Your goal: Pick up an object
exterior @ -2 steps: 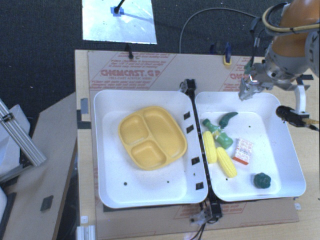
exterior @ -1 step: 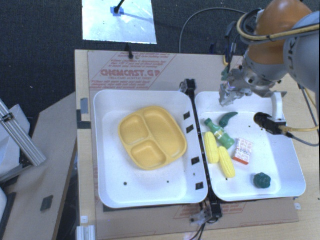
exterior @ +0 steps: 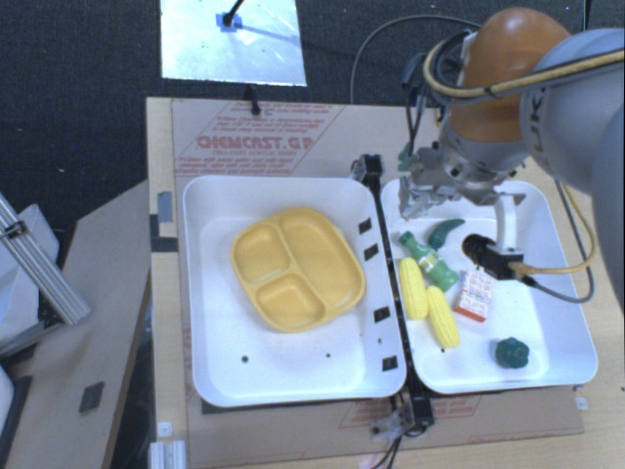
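While the grey arm (exterior: 576, 76) reaches in from the right, its gripper (exterior: 420, 203) hangs over the far left corner of the right bin (exterior: 578, 358), close to the divider between the two bins. Whether the gripper is spread or pressed together cannot be told from this angle, and nothing can be seen held in it.

Every loose small object lies in the right bin. A green chili pepper (exterior: 444, 231) lies just in front of the gripper, apart from it. Beside the pepper, a small green bottle (exterior: 430, 260) lies on its side, slanting towards the bin's middle. A yellow corn cob (exterior: 412, 288) lies next to the bottle's lower end, and a second corn cob (exterior: 442, 318) lies against it, nearer the front. A small red and white packet (exterior: 475, 294) sits just right of the cobs. A dark green lump (exterior: 511, 353), perhaps broccoli, rests alone near the front right corner.

The left bin (exterior: 210, 364) holds a yellow divided plate (exterior: 296, 268) with three compartments, lying flat near its middle. Both bins rest on a cardboard sheet (exterior: 254, 143) with red print, laid over the surface (exterior: 112, 262).
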